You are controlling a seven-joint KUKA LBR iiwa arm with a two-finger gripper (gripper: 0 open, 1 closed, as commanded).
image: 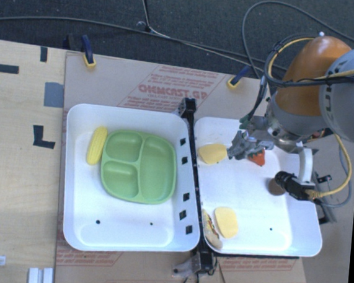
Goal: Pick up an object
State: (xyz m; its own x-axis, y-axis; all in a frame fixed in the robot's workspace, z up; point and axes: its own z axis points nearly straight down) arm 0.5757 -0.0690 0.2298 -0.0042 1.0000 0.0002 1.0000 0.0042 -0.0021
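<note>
From the camera above the bench, the grey two-finger gripper hangs low over the upper part of the right shallow white bin, and whether it is apart or together I cannot tell, since the wrist hides that detail. The nearest candidate is a pale yellow rounded food-like piece, lying just to the gripper's left, touching or almost touching its tip, with its long axis running roughly left to right across the bin. A small red piece peeks out on the gripper's other side. Nearer the bin's front edge sits a yellow-and-tan bun-shaped toy, well apart from the gripper. The left shallow white bin holds one green divided plastic tray and one yellow corn cob toy just beside it. Count: two bins, one tray, one cob, three pieces in the right bin.
</note>
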